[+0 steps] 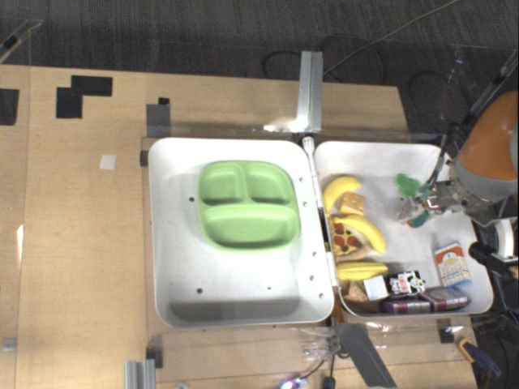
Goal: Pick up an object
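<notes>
Toy food lies heaped along the left and lower edges of the right bin (381,148), where the grey arm (486,156) with its orange band reaches in from the right. The gripper (418,205) hangs over the bare middle of that bin, green-tipped, and nothing can be seen between its fingers; whether they are spread or closed cannot be told at this distance.

Judging by the scene, the task stands at its approach step: no object has yet been taken, and the nearest candidates sit just left of and below the gripper. A banana (342,189) curves near the bin's left wall, its long axis running roughly toward the upper right. A pizza slice (349,237) lies below it, beside a second banana (371,232) angled down to the right. A third banana (361,271) lies nearly level. A small carton (452,264) sits well to the right, upright in the view.

The next move likely calls for a shift toward one item, fingers set across its narrow width, then a straight descent.

The left bin (174,217) holds a green divided plate (247,203).
</notes>
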Tool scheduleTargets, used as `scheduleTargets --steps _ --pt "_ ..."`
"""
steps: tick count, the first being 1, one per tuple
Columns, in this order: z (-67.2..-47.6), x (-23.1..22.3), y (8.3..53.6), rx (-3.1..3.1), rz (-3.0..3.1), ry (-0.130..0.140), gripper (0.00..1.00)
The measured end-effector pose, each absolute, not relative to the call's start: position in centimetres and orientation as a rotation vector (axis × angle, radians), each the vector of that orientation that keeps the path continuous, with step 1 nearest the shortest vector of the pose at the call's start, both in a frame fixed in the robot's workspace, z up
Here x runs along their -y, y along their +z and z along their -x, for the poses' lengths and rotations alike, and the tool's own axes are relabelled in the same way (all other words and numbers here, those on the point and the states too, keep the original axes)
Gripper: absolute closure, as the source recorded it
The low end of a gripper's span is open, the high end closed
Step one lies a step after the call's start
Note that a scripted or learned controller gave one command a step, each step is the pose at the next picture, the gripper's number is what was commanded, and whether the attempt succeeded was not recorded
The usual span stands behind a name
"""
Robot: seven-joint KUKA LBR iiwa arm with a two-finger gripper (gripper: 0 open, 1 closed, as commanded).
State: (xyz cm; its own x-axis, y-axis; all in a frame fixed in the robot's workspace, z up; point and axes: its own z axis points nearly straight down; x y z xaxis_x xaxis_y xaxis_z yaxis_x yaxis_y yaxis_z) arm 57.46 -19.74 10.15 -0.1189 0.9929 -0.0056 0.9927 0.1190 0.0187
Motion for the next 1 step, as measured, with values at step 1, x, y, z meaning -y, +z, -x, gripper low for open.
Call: scheduleTargets --steps 1 --pt "-64.12 12.25 20.66 -2.215 -2.220 0.007 1.00"
